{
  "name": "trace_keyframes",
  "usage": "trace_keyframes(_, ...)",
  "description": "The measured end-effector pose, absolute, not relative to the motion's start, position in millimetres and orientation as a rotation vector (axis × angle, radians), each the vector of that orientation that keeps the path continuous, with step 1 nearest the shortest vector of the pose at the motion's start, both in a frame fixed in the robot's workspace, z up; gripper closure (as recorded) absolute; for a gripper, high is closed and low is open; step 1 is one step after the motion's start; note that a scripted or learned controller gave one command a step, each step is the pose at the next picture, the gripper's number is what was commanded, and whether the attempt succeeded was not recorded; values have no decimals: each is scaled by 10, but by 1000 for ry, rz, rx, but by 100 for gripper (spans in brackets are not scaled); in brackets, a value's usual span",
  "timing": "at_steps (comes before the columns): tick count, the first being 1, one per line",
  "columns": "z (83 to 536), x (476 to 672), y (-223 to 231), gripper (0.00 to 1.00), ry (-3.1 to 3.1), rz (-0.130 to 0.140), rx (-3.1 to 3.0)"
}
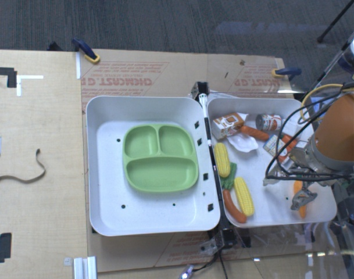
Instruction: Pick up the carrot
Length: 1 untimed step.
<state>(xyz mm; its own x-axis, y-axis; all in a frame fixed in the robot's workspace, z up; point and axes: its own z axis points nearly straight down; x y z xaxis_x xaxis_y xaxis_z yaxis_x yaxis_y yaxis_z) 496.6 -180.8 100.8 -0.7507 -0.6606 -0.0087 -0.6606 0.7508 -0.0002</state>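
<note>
Camera view, carrot under fingers, corn apart

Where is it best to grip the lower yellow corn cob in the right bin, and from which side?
Probably the middle of the yellow corn cob, from above, across its narrow width: it lies flat, and the red sausage crowds its lower left.

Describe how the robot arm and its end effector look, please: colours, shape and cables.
The arm has a rounded orange band above the wrist, with grey metal below. Black cables loop along its left side and a yellow cable curves over the top. The end effector is small, grey and metallic, with two thin fingers.
</note>
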Motion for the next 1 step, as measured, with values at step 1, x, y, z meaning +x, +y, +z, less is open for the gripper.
trace_keyframes(1,1101,4988,-1787,100,2927,5,-1104)
